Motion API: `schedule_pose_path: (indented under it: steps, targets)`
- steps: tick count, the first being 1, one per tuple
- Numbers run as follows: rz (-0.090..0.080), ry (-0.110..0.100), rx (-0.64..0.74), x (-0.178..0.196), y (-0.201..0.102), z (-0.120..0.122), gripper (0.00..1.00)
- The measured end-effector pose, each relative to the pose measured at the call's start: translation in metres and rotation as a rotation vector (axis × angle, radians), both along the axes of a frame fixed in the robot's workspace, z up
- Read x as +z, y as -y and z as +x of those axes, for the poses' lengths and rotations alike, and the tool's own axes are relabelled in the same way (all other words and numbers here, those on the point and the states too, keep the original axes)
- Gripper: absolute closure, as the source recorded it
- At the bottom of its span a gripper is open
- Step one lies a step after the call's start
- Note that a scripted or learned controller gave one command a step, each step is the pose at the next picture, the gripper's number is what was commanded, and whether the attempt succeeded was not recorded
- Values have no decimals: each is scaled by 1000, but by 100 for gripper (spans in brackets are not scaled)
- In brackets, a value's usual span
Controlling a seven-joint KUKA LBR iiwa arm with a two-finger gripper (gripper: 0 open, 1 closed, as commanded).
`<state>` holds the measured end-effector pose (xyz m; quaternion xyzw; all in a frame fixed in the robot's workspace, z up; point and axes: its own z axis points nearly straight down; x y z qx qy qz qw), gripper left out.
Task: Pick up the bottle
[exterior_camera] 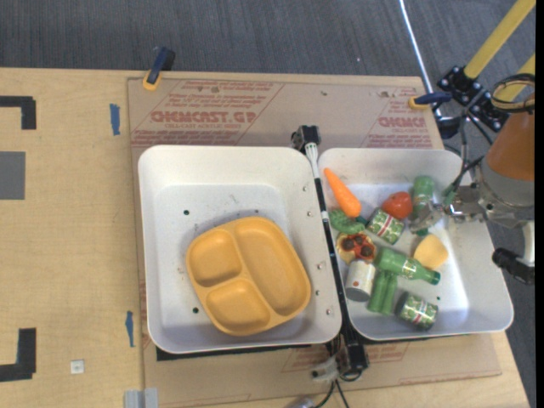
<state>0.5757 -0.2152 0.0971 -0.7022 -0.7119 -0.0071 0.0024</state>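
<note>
Well, two shallow white bins sit side by side on a sheet of brown cardboard (255,100) printed with red lettering. The left bin (161,228) holds a yellow divided plate (246,273) with three compartments, lying a little askew toward the near side. The right bin (480,300) is the crowded one. The grey arm (517,155) with its orange band comes in over the bin's right wall, and the gripper (435,213) is low among the toys near the far right part of the bin; whether its claw is spread or closed I cannot tell from here.

The green bottle (406,267) lies on its side around the middle of the right bin, neck pointing right, just below a yellow lemon-shaped piece (431,251) and apart from the gripper. A darker green bottle-like piece (382,293) lies just under it. An orange carrot (343,193) rests by the left wall, a red tomato (397,204) beside a green can (423,189), and another labelled can (416,310) lies at the near side.
</note>
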Motion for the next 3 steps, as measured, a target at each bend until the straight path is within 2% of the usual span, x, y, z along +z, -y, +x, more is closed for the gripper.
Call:
schedule_pose_path:
  steps: [1, 2, 3]
  targets:
    - [-18, 1, 107, -9, -15, 41, 0]
    - [-24, 8, 107, 3, -14, 43, 100]
    - [-13, -5, 92, 81, -71, 87, 100]
